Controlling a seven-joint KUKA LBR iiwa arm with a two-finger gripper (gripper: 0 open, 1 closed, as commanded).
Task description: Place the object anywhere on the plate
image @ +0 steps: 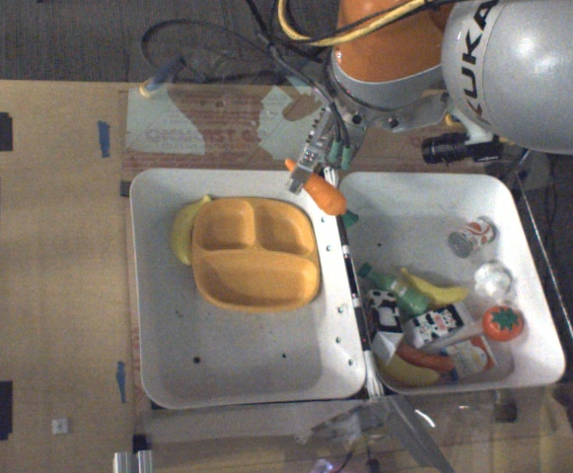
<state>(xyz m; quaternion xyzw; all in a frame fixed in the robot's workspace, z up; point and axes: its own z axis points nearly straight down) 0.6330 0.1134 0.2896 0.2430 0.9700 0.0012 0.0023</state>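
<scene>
- My claw (311,170) hangs at upper centre of the frame, just above the seam between the two white bins, and it is clenched on the carrot (325,195) — the orange body juts out down and to the right from between my fingers.
- The carrot sits over the upper right corner of the left bin (158,363), just beside the upper right edge of the orange plate (256,254), not yet above it.
- I judge the carrot to be a light plastic toy: stiff, smooth, tapered, likely to slip or swivel if pinched near an end.
- My hold looks to be at its upper left end, so it may pivot; a grip across the thick middle would be safer.
- The plate has three shallow compartments — a rounded thing should settle inside one instead of rolling off.
- A yellow banana (181,233) peeks from under the plate's left edge.
</scene>
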